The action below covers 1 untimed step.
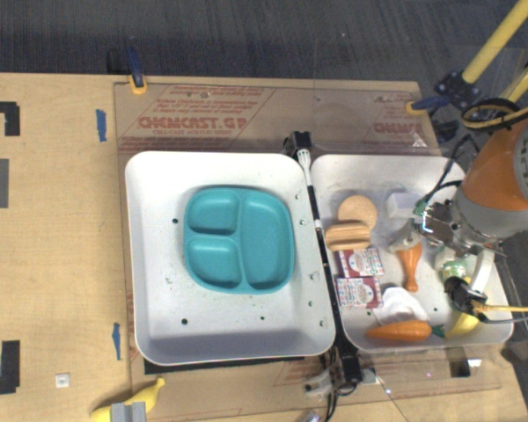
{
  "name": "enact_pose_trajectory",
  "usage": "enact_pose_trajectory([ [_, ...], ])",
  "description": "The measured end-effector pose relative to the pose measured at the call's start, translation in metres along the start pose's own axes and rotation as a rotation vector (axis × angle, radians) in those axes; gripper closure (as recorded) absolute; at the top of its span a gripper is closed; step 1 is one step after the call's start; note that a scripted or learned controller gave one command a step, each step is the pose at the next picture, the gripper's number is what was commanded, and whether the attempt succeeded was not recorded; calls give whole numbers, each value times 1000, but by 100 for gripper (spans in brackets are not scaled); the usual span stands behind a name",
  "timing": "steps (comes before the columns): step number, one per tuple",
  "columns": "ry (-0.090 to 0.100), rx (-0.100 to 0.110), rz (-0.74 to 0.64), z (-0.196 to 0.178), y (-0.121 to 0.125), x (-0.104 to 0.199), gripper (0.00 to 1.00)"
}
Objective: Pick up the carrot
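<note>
Even overhead light, soft focus throughout.

The bench is evenly lit from above, and the left white bin [150, 236] reads bright without blowing out. The right white bin [334, 178] shows pale glare patches on its floor. Shadows are faint and short, gathering under the bin rims. The dark floor at the top stays dim. Fine print on the cardboard sheet [202, 112] is blurred.

Your right bin [334, 172] is crowded: the carrot [399, 331] lies near the front wall, with a white cup [399, 302] touching its far side and a yellow piece [463, 325] just right. The arm [502, 183] covers the right edge. The left bin [150, 236] offers room around the teal tray [240, 239].
</note>
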State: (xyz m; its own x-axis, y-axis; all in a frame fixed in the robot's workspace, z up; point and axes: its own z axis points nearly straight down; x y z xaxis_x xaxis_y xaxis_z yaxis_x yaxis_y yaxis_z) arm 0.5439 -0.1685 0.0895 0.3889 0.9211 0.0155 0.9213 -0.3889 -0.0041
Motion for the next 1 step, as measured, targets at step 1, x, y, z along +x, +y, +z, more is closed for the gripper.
enact_pose_trajectory([
  [1, -10, -11, 0, -12, 2, -4, 100],
])
